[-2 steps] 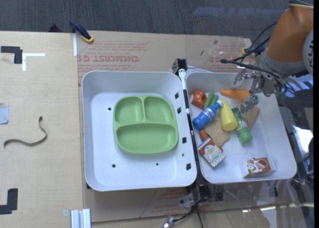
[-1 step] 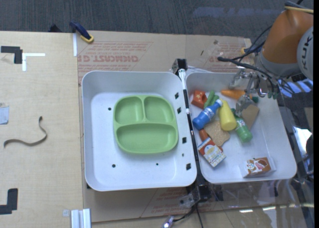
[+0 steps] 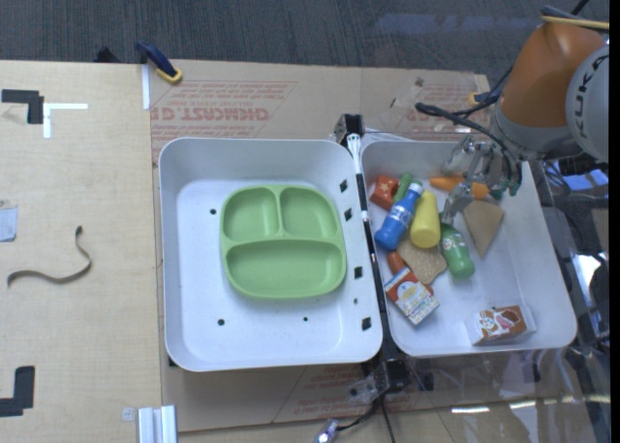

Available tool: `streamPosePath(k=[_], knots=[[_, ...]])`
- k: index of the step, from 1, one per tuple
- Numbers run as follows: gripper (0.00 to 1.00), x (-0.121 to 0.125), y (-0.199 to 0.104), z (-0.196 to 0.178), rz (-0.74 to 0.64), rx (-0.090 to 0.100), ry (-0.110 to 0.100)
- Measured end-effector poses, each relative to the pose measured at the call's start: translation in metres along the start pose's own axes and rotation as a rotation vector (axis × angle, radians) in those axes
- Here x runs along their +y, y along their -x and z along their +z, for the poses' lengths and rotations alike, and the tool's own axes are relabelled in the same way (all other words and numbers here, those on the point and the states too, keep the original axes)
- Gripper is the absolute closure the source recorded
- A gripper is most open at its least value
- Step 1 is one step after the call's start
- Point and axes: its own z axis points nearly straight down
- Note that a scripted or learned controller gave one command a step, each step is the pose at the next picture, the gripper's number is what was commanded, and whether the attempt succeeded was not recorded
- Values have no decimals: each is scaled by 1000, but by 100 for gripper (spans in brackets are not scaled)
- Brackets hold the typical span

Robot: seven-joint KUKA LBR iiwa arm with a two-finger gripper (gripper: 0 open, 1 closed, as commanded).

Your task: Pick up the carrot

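While the gripper hangs over the carrot, its state unreadable, you risk snagging the yellow bottle crowding at seven o'clock.

The two bins, left and right, look like smooth white plastic with a soft shine. The green plate looks like matt plastic. The blue bottle and yellow bottle are smooth and a bit glossy. The carrot is orange and smooth, like plastic. The small carton looks like printed paper. The bench is pale wood. The cardboard is brown and dull. The arm has a shiny orange shell.
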Motion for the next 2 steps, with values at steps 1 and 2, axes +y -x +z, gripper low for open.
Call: streamPosePath(k=[1,2], knots=[[0,-29,-3,-1,181,-6,0],[0,-19,1,0,407,0,0]])
